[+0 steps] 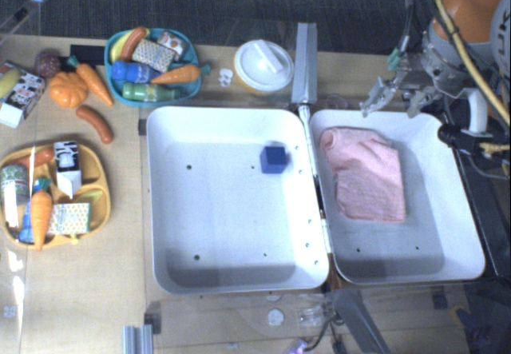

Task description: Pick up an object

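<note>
Two bins: blue cube (274,158) left, pink cloth (366,173) right, gripper (397,97) above.

Two bins sit side by side on the bench. The left bin (172,264) holds a small cube (274,159) near its back right corner. The right bin (455,256) holds a folded cloth (366,173) in its back left part. The gripper (397,98) hangs over the right bin's back rim, behind the cloth.
</note>
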Robot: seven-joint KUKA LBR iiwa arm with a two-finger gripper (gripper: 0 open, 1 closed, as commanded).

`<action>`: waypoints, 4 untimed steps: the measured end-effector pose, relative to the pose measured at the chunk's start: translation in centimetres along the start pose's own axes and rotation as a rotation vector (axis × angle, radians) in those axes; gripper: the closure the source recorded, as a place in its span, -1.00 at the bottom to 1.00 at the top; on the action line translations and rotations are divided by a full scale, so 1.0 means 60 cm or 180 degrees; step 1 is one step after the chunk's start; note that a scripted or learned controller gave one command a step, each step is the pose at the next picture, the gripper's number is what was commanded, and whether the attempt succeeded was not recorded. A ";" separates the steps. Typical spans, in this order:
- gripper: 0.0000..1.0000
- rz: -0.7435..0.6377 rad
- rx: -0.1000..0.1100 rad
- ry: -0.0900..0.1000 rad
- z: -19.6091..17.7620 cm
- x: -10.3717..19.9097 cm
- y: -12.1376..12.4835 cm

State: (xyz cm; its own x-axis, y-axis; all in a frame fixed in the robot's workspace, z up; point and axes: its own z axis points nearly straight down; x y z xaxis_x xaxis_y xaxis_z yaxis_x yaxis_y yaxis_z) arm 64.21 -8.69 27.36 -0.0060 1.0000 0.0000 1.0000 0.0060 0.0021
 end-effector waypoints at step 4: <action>1.00 -0.0360 -0.0012 -0.0003 0.153 -0.064 0.046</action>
